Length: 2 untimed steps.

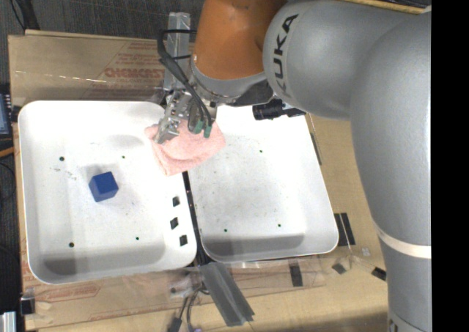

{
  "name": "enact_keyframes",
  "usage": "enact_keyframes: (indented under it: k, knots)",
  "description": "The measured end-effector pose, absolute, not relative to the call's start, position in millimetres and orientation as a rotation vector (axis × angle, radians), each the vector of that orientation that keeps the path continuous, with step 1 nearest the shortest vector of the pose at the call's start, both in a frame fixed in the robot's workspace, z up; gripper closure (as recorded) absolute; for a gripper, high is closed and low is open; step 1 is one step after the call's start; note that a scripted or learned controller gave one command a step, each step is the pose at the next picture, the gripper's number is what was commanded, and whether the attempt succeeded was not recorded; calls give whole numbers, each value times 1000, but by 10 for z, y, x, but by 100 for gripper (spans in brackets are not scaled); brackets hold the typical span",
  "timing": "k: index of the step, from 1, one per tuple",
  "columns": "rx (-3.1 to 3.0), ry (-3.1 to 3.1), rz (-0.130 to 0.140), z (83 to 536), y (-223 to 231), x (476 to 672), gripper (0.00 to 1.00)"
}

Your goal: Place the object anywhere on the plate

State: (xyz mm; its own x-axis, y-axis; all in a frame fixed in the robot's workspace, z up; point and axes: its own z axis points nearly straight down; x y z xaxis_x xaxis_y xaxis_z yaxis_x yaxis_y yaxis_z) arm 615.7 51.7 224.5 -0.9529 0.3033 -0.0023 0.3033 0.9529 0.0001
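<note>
From the camera above the bench, I see my big grey arm [352, 67] reaching in from the right, with its orange band [231, 30] just over my wrist. My gripper [185, 119] hangs low over the spot where the two white bins meet. Right under it is a soft pink cloth [187, 149], all bunched up. The cloth sits across the middle edge, partly over the left bin [44, 176] and partly over the right bin [256, 198]. My fingertips touch the top of the cloth, near its upper left part, and a bit of pink seems to be bunched up between them, so my jaws look pinched on the cloth. Most of the cloth spreads out below and to the right of my fingertips. A small blue block [103, 185] sits in the left bin, well apart from me and from the cloth.
</note>
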Motion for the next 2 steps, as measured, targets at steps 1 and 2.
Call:
enact_keyframes:
  k: [1,2]
  knots:
    - [-7,3139,0,2294,1023,6240,100]
    - [-7,3138,0,2296,1021,6242,0]
